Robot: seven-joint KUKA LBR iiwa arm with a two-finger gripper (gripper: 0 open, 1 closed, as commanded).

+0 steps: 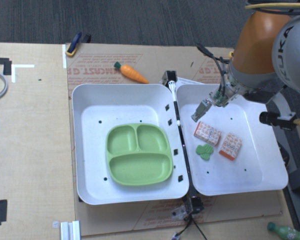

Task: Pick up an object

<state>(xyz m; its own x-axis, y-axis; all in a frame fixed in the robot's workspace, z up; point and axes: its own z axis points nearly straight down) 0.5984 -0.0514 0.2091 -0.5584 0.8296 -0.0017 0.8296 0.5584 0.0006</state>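
In the right bin [250,179] lie two orange-and-white boxes, one [207,133] near the middle and another [230,146] to its right. A small green toy [205,151] rests just below the first box. My gripper [202,109] hangs over the bin's upper left part, a little above and left of the nearer box, with nothing visibly in it. The left bin [85,149] holds a green divided plate [138,154].
An orange toy carrot [131,72] lies on the cardboard behind the left bin. A blue marker [74,43] sits at the far left back. A green bottle [285,230] lies at the front right corner. Clips join the bins along their shared wall [179,134].
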